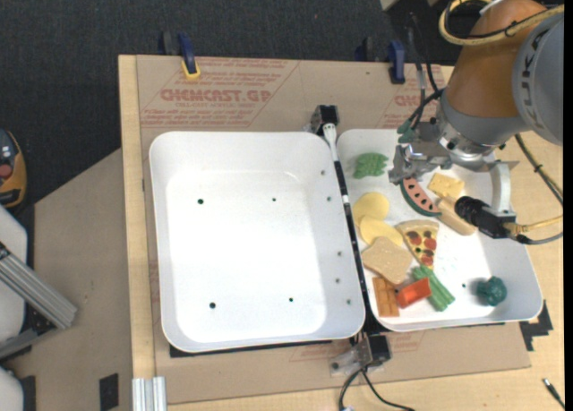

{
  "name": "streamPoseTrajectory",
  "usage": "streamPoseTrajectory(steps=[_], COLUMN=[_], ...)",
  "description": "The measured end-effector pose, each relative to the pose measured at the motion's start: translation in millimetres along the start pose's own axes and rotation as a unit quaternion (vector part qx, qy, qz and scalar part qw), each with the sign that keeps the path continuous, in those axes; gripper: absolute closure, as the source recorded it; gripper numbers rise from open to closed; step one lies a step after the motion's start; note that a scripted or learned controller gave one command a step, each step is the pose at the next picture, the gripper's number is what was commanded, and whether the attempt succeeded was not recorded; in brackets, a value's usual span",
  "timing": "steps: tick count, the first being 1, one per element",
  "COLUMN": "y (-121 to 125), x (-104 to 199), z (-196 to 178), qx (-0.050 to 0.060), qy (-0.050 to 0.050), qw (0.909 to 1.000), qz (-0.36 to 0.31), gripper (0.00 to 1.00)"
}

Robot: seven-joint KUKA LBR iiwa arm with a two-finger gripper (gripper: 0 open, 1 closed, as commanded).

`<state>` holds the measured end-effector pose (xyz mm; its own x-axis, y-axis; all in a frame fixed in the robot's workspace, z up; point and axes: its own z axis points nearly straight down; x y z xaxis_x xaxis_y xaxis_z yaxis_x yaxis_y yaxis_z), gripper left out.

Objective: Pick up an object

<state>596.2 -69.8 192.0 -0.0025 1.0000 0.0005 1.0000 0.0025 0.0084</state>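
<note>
My gripper (pixel 410 166) hangs over the back of the right bin (pixel 519 297), just above the upper end of a watermelon slice (pixel 419 194). A green leafy piece (pixel 370 165) lies to its left and a yellow cheese wedge (pixel 445 185) to its right. Further forward in this bin lie two pale yellow pieces (pixel 372 206), a pizza slice (pixel 422 239), a toast slice (pixel 387 260), a tan roll (pixel 450 217), an orange carrot (pixel 413 292), a green pod (pixel 439 289) and a dark green broccoli (pixel 490 290). Nothing shows as held.
The left bin (pixel 246 230) sits beside the right one, and their rims meet along a black divider strip (pixel 345 208). The grey and orange arm (pixel 492 69) comes in from the upper right. Black cables (pixel 528 235) trail over the right bin's right rim.
</note>
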Motion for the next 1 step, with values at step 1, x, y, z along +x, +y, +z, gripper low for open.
streamPoseTrajectory(steps=[1], y=[42.5], x=[84.6], z=[1.9], qx=[0.001], qy=[0.001], qw=[1.0000], qz=[-0.003], gripper=[1.00])
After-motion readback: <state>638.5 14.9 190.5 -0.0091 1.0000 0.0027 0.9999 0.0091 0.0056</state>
